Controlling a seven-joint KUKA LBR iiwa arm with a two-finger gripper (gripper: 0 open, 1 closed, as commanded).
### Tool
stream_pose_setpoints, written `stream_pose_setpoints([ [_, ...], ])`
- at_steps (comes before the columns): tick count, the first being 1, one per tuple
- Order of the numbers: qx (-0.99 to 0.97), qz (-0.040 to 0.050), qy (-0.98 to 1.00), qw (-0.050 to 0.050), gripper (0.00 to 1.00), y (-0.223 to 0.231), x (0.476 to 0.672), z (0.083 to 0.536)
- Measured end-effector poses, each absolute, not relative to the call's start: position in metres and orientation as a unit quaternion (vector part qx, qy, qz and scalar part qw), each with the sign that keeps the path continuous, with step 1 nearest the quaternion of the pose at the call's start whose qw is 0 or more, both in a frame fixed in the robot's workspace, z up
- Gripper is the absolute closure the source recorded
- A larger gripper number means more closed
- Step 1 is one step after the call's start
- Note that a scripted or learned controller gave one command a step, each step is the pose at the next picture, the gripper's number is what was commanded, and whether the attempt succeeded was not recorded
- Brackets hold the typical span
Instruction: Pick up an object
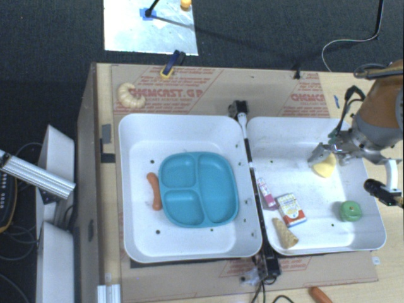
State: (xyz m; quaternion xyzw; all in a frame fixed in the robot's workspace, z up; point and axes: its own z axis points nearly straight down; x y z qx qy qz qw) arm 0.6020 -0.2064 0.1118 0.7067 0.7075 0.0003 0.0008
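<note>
Camera view: pincer (326, 151) state unclear, cannot tell; yellow wedge (325, 166) touching, just below tips, long axis slanted. Single arm.

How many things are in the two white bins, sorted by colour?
Blue: 1, the divided tray
Orange: 1, the sausage
Yellow: 1, the piece at the gripper
Green: 1, the round object
Pink: 1, the tube
Red and white: 1, the carton
Tan: 1, the cone
Total: 7

Blue tray (199, 189) w/ 3 compartments in left bin (136, 169), sausage (154, 191) beside
</note>
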Motion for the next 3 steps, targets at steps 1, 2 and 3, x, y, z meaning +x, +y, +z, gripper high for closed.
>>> stream_pose_setpoints([
  [1,0.706,0.0009,0.708,0.001,0.00,-0.206,0.611,0.125],
  [2,0.706,0.0001,0.708,0.001,0.00,-0.206,0.608,0.088],
  [3,0.706,0.0012,0.708,0.002,1.00,-0.206,0.610,0.100],
])
